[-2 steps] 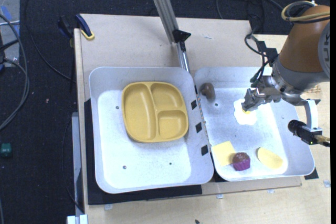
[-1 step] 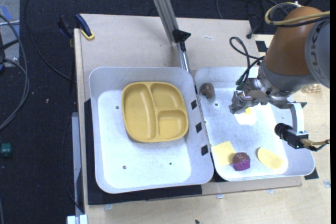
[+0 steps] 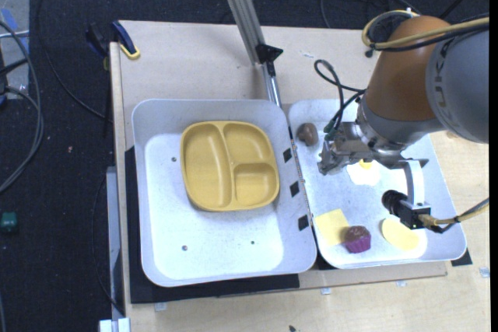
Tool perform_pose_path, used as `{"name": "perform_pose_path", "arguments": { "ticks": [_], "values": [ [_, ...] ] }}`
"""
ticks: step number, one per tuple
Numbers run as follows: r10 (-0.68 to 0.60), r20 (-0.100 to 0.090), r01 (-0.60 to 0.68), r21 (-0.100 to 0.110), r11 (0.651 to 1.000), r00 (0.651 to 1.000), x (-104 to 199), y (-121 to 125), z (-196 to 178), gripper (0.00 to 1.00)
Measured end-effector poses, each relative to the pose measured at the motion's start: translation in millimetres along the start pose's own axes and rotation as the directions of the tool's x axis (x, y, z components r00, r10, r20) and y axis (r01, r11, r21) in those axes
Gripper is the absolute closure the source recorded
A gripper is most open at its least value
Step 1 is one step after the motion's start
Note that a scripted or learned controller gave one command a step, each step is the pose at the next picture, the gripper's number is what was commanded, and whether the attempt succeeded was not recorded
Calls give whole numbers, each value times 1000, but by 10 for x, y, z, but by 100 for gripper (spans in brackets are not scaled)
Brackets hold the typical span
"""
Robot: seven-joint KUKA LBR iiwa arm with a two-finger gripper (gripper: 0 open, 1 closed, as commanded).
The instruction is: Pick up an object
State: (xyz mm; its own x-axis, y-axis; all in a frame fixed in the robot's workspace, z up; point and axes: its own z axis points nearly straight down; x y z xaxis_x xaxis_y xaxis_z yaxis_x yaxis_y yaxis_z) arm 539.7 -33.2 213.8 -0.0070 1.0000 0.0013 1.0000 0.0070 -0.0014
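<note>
the jaws' state i cannot tell; the gripper point(image 3: 334, 159) hangs over the right bin point(image 3: 447, 190). the purple lump point(image 3: 357, 239) by the yellow block point(image 3: 331, 225) looks light, soft, rounded; pinch its sides.

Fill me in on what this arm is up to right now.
The arm reaches in from the right, its gripper low over the right bin, near a small brown object at the bin's far left corner. A yellow block, a purple object and a pale yellow piece lie along the near side. Nothing shows between its fingers. The left bin holds a yellow divided plate.
</note>
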Motion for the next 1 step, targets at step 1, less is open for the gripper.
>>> {"name": "perform_pose_path", "arguments": {
  "ticks": [1],
  "values": [
    [-1,-1,1,-1,1000,1000,507,-146,-147,100]
  ]
}}
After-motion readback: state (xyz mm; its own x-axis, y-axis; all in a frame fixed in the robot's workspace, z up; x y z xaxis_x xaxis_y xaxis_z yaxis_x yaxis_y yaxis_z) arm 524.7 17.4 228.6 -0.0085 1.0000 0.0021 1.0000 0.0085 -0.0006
